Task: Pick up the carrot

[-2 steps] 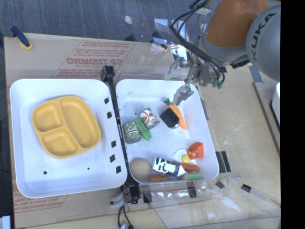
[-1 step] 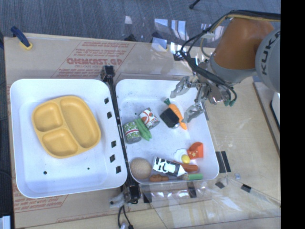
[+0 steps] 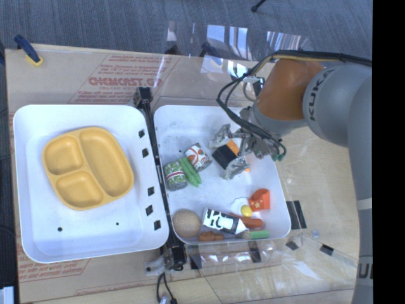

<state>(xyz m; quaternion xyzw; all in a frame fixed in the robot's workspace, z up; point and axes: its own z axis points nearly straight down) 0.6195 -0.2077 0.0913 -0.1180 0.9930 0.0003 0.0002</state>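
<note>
The carrot point(image 3: 234, 147) is a small orange piece in the right bin point(image 3: 190, 116), mostly hidden under my gripper; another bit of orange shows by the lower finger. My gripper point(image 3: 228, 151) hangs low over the upper middle of that bin. Its two metal fingers point(image 3: 221, 133) are spread apart, one above and one below the carrot. A black block point(image 3: 223, 156) sits between them beside the orange piece. I cannot tell whether the fingers touch the carrot.
In the right bin lie a small can point(image 3: 199, 156), a green can with a green vegetable point(image 3: 176, 175), a red piece point(image 3: 260, 199), a tan ball point(image 3: 186, 223), a black-and-white box point(image 3: 219, 220) and a sausage point(image 3: 211, 236). The left bin point(image 3: 25, 189) holds a yellow divided tray point(image 3: 87, 166).
</note>
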